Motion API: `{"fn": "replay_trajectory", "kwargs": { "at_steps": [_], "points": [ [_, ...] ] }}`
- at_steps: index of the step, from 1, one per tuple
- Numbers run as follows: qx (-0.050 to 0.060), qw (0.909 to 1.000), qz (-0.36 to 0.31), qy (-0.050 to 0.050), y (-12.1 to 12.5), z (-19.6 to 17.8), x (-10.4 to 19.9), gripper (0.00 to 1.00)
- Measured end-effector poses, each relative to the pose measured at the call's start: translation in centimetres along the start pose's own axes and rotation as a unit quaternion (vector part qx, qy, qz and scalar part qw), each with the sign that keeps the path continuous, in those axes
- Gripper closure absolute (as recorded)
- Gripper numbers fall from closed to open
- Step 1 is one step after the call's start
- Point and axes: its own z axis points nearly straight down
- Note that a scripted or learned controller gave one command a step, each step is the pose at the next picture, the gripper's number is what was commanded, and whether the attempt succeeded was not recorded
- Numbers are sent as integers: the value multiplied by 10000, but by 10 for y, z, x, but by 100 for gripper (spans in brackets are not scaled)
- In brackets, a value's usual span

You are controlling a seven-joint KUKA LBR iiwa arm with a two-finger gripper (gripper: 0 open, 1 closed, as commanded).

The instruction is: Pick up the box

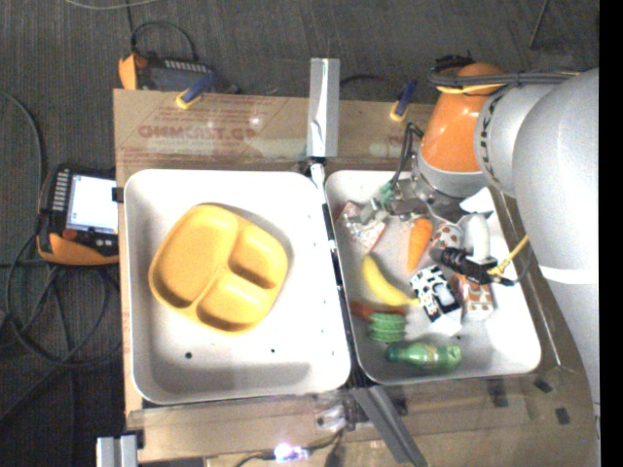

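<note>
Near edge of right bin (508, 350): green bottle (423, 355), label blurred. Mid-bin: box (429, 288), white with black patches, hemmed by small clutter hard to identify; banana (380, 280) beside it, carrot (419, 243) just beyond. Far edge: gripper (401, 195), largely hidden under the arm's orange band; grip state impossible to tell.

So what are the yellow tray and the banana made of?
The yellow tray looks like moulded plastic: smooth, slightly glossy, with rounded compartments. The banana seems to be toy plastic too, evenly yellow and smooth, though a real one can't be ruled out.
</note>
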Motion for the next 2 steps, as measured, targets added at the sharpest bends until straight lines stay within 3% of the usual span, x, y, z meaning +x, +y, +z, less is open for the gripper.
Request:
{"fn": "replay_trajectory", "kwargs": {
  "at_steps": [1, 2],
  "points": [
    [30, 9998, 196, 18, 32, 14, -14, 0],
    [-12, 9998, 186, -18, 35, 0, -15, 100]
  ]
}}
